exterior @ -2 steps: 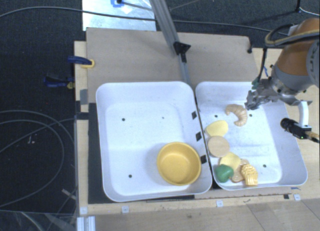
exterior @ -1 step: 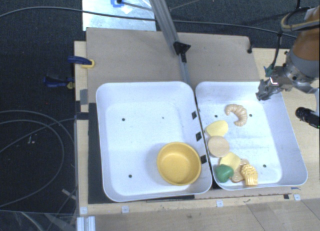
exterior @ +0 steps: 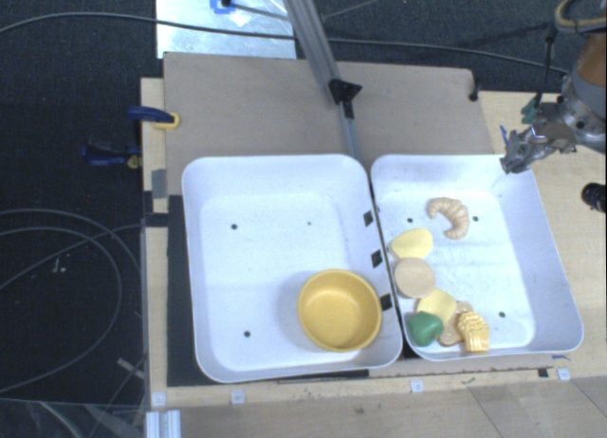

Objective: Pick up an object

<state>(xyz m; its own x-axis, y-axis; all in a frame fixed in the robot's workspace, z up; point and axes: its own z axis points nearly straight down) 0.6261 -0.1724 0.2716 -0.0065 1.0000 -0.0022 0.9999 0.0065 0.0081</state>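
My gripper (exterior: 518, 154) hovers at the far right corner of the right bin (exterior: 531, 237), above its rim, with nothing seen between its fingers. In the right bin lie a tan croissant (exterior: 449, 214), a pale yellow piece (exterior: 412, 243), a round beige disc (exterior: 413, 278), another yellow piece (exterior: 437, 305), a green item (exterior: 423, 328) and a golden ridged item (exterior: 471, 328). A yellow bowl (exterior: 339, 309) sits in the left bin (exterior: 247, 237) near its front right corner. The gripper is well apart from all of these.
A grey pole (exterior: 313, 38) slants across the brown bench top behind the bins. A blue and yellow clamp (exterior: 152, 118) grips the bench's left edge. Cables lie on the dark floor at left.
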